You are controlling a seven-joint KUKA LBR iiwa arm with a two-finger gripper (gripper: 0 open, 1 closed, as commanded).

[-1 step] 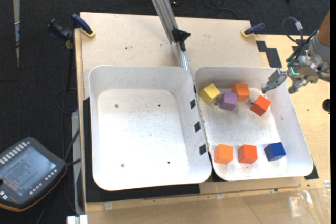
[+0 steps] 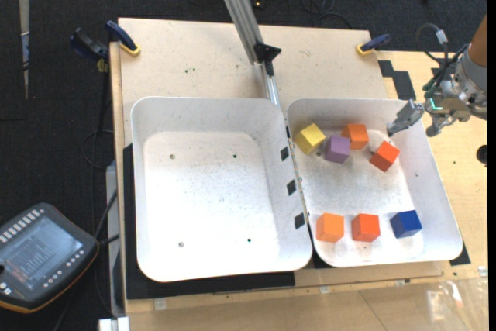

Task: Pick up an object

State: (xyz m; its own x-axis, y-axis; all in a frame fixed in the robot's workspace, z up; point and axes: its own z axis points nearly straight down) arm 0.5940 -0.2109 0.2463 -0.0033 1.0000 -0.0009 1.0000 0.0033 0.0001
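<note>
In the right bin [image 2: 434, 167], upper part, the red cube [image 2: 384, 156] lies free, at about 8 o'clock from the gripper [image 2: 421, 120], just below its fingers, which stand apart, clamping nothing. Orange cube [image 2: 357, 136] and purple cube [image 2: 337, 149] lie at the red cube's 9–10 o'clock.

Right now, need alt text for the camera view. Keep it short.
A grey arm's gripper hangs over the right white bin's far right edge, nothing between its fingers. That bin holds seven cubes: yellow, purple and two orange at the back, two orange and a blue cube in front. A left white bin sits alongside.
</note>
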